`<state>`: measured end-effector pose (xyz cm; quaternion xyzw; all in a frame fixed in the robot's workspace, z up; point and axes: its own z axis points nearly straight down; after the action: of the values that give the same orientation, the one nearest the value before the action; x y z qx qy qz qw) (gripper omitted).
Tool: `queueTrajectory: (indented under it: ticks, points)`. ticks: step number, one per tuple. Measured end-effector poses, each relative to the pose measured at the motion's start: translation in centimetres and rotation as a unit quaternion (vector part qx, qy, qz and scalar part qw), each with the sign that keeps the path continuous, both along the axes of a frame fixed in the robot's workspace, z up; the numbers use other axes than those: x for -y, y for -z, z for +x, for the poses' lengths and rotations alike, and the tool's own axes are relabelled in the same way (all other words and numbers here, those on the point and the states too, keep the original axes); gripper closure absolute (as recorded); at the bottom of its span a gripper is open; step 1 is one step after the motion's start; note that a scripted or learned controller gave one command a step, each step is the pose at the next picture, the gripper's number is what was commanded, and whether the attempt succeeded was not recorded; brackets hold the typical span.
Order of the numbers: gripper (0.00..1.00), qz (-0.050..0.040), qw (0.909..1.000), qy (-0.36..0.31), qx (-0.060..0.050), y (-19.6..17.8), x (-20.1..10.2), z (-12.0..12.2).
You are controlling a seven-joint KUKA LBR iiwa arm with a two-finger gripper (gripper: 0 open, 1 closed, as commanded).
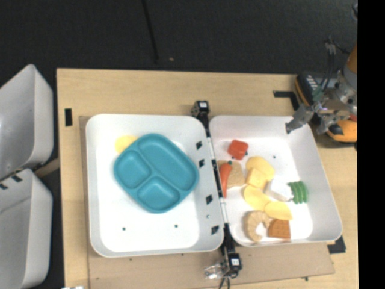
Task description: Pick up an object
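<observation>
Dark floor surrounds your tan bench (72, 95), which bears two white bins side by side. Your left bin (99, 221) holds one teal divided plate (156, 171), three compartments, with one yellow piece (124, 142) peeking from under its upper-left edge. Your right bin (322, 212) holds a cluster of toy food: one red piece (238, 149), one orange carrot (225, 177) lying with its long axis roughly up-down in the view, several yellow pieces (260, 168), one green piece (298, 191), and one brown waffle-like piece (279, 228) at the near side. Your gripper (299, 120) sits over the right bin's far right corner, apart from the food; whether it is released or clenched, you cannot tell.
</observation>
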<state>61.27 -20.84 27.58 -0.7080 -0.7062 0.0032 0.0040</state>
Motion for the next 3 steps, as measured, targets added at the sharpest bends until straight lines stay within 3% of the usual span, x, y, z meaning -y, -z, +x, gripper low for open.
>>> queueTrajectory:
  ticks: [1,3]
  points:
    - [0.00,-0.0009,1.0000,-0.001,0.006,-0.8,-0.1,0.2]
    - [0.00,-0.0013,1.0000,-0.001,0.004,9.1,1.0,-0.4]
